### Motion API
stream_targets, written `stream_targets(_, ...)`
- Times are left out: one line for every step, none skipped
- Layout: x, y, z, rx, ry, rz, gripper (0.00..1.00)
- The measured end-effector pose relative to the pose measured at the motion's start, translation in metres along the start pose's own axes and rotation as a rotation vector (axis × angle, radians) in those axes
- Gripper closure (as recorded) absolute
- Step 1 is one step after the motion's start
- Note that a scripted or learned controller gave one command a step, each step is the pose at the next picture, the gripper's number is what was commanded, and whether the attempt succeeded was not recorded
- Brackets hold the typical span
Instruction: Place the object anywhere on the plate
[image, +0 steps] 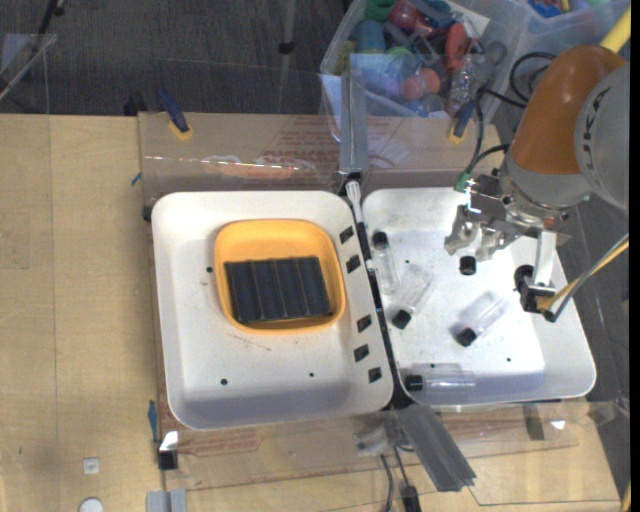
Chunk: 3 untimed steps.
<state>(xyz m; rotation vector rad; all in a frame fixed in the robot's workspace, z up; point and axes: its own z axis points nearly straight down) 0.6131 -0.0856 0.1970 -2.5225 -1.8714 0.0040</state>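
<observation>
An orange plate (228, 246) lies in the left bin (190, 380), and a black ridged slab (278, 288) covers its middle. Several clear vials with black caps are scattered in the right bin (560, 375): one near the divider (386, 262), one lower by the divider (408, 298), one at mid-right (482, 316), and one along the front edge (440, 380). My gripper (476, 240) hangs over the back of the right bin. A small black cap (467, 265) shows just under it; I cannot tell whether it is held.
A divider with black tabs (360, 290) separates the two bins. A clear box of colourful toys (420, 50) stands behind the right bin. Cables and a yellow hose (590, 275) run along the arm at the right.
</observation>
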Motion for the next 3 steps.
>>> stream_targets(0.009, 0.019, -0.006, -0.004, 0.001, -0.193, 1.0)
stream_targets(0.052, 0.041, -0.004, -0.005, 0.001, -0.447, 1.0)
stream_targets(0.052, 0.041, -0.004, -0.005, 0.001, -0.447, 0.0)
